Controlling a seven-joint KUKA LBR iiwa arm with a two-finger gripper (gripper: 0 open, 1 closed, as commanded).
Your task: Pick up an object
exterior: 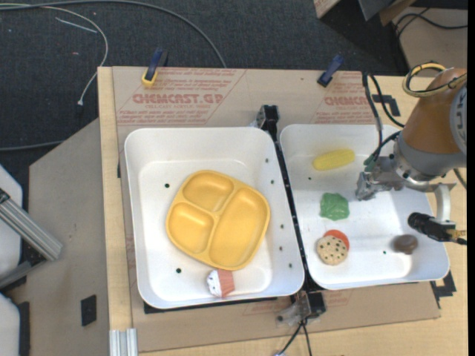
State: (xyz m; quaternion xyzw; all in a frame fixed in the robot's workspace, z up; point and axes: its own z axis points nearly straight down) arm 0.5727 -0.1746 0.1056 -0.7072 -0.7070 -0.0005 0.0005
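Note:
My gripper (364, 189) hangs over the right bin (371, 273), near its middle, just right of and slightly above a green crumpled thing (334, 206). A yellow oblong thing (333, 159) lies further back in that bin. At the front sit a round cookie with dark chips and a red edge (332, 248) and, to the right, a small brown lump (405, 244). Nothing shows between the gripper's tips.
The left bin (148, 162) holds a yellow divided plate (217, 219) and a small white and red thing (219, 282) at its front edge. A raised wall between the bins runs just left of the green thing. Blue clamps (154, 67) hold the board's back edge.

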